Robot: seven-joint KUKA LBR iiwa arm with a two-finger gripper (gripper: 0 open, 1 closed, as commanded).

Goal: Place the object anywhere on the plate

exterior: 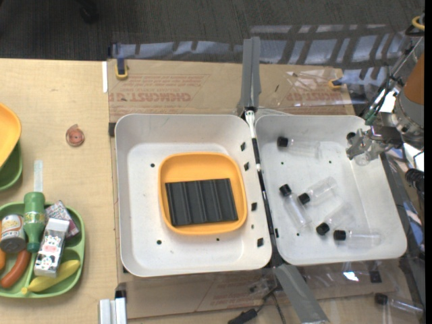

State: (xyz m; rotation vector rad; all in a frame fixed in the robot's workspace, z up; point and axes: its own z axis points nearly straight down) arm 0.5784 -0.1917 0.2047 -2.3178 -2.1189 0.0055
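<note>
A yellow-orange plate point(202, 163) lies in the left bin point(138, 201), and a black ribbed rectangular block point(202, 202) rests flat on its middle. Several clear vials with black caps lie scattered in the right bin point(378, 248), among them one point(293, 204) near the bin's centre and one point(356, 235) by the front edge. My gripper point(363, 145) hangs over the right bin's far right side. A black cap point(351, 137) and something translucent show at its tip; whether it is held is unclear.
A grey divider point(250, 79) runs between the bins at the back. On the wooden table to the left stand a green tray of toy food point(40, 252), a yellow bowl point(7, 137) and a small pink disc point(75, 136). Cardboard lies under the bins.
</note>
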